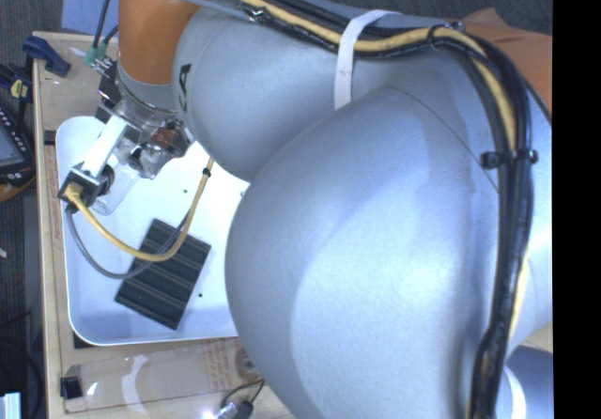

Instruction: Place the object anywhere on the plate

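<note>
Inside white bin (pixel 92 310), black ribbed block (pixel 164 281).

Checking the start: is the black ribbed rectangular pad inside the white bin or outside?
Inside: the black ribbed pad lies flat on the floor of the white bin.

The grey arm (pixel 376 220) bulks close under the camera (orange band (pixel 155 23) top left), pincer (pixel 143 154) pointing down-left
</note>
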Motion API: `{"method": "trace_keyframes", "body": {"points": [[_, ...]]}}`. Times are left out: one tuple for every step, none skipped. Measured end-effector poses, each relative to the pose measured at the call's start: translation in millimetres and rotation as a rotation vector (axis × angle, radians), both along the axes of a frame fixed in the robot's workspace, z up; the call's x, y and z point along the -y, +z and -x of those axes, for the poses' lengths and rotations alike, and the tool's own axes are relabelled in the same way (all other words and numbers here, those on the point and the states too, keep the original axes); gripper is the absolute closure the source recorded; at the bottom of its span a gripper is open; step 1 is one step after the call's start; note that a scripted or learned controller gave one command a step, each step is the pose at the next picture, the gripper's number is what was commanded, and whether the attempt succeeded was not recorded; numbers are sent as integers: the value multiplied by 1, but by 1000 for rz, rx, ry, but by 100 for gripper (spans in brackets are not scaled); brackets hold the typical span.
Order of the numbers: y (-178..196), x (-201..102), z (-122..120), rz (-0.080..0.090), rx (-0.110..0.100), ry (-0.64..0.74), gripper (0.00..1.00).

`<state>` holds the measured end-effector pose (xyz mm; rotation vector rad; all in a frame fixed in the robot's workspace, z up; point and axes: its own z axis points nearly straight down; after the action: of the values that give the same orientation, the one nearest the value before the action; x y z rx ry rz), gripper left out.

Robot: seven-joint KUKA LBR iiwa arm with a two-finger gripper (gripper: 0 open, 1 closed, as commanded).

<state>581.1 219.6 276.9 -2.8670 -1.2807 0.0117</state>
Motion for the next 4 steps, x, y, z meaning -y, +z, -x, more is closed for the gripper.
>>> {"method": "trace_keyframes", "body": {"points": [[13,-1,-40,-4,6,275,100],[-77,0,-67,-1,-2,153,100],[-1,3,-55,-5,6,513,100],[-3,27,-9,-5,0,659,100]]}}
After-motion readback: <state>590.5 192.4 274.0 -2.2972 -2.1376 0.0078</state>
